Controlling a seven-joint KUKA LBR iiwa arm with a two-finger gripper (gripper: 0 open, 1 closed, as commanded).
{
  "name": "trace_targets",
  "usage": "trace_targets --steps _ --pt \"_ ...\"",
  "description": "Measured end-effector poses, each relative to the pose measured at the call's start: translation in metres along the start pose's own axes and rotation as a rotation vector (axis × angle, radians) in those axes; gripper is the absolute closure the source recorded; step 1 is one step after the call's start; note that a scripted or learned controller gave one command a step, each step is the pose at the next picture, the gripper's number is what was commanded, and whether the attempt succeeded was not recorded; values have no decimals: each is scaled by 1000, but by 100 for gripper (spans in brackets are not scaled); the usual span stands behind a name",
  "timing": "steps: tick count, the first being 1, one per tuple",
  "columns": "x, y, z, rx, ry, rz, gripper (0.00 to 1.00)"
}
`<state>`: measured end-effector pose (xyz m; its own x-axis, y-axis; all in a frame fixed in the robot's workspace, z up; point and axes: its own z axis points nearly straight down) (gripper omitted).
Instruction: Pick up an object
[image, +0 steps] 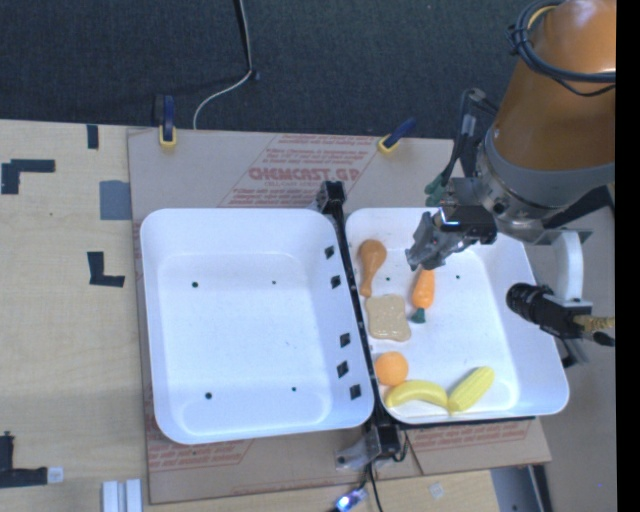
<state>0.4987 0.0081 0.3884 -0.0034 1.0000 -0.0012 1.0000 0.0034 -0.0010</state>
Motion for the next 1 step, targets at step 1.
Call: trace_targets --steps 1 --pt "0 0 -10 1 -1 -1 100"
